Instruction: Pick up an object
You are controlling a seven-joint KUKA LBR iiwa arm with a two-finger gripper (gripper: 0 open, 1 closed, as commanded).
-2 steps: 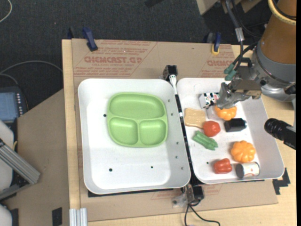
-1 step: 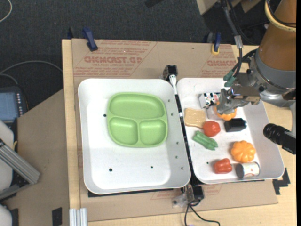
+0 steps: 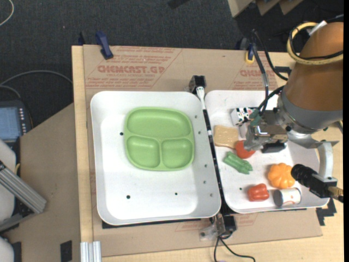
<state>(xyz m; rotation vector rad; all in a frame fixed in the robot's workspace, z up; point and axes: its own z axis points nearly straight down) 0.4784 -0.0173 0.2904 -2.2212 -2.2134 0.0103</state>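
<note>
My gripper (image 3: pixel 249 145) reaches down into the right bin (image 3: pixel 232 195), right over a small red object (image 3: pixel 244 151) that is partly hidden under it. A tan bread-like piece (image 3: pixel 223 136) lies just to its left. A green bean-shaped toy (image 3: pixel 237 163) lies just below the gripper. An orange pumpkin (image 3: pixel 280 176), a red pepper (image 3: pixel 258 191) and a small white cylinder (image 3: pixel 288 197) sit toward the front right. A small black-and-white object (image 3: pixel 243 114) lies behind the gripper.
The left bin (image 3: pixel 103 162) holds a green divided plate (image 3: pixel 159 138). A black clip (image 3: pixel 197 83) sits at the back where the bins meet. The arm's grey and orange body (image 3: pixel 316 86) covers the right bin's back right part.
</note>
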